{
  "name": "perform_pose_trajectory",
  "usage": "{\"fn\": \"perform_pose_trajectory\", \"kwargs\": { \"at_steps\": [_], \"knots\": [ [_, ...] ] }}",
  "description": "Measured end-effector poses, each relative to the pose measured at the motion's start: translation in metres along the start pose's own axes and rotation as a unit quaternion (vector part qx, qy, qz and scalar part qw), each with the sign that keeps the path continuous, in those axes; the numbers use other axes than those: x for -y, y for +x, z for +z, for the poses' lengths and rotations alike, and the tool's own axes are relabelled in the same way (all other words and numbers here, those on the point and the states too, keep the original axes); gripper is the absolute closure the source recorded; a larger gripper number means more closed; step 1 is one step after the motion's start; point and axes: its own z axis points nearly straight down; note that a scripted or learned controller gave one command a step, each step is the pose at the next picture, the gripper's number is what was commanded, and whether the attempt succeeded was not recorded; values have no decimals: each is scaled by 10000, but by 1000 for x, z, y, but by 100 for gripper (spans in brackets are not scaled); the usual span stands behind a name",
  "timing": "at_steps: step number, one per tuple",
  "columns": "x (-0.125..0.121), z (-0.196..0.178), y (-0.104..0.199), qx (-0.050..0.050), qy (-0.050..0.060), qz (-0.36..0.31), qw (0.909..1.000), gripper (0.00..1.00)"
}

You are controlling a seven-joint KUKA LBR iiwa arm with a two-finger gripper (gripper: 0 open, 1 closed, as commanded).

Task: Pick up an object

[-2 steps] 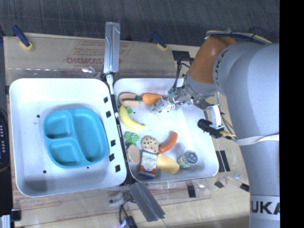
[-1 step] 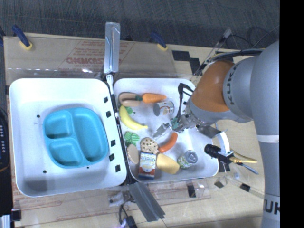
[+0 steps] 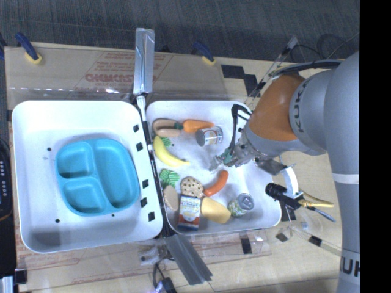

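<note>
1. Camera view — the gripper [image 3: 227, 158] is low in the right bin [image 3: 263, 220], just above the sausage [image 3: 217, 182]; I cannot tell its state.
2. Nothing looks lifted — banana [image 3: 166, 152], carrot [image 3: 197, 126], can [image 3: 209, 137] lie loose; the grasp remains.

My gripper [image 3: 227, 158] hangs low in the right bin [image 3: 263, 221], banana [image 3: 166, 153] at nine o'clock, sausage [image 3: 216, 183] at six, metal can [image 3: 209, 137] at eleven.
</note>
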Motion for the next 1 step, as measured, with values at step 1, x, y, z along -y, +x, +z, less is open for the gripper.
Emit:
{"fn": "perform_pose_trajectory", "kwargs": {
  "at_steps": [1],
  "knots": [
    [-53,10,-43,2,-2,-458,9990,100]
  ]
}}
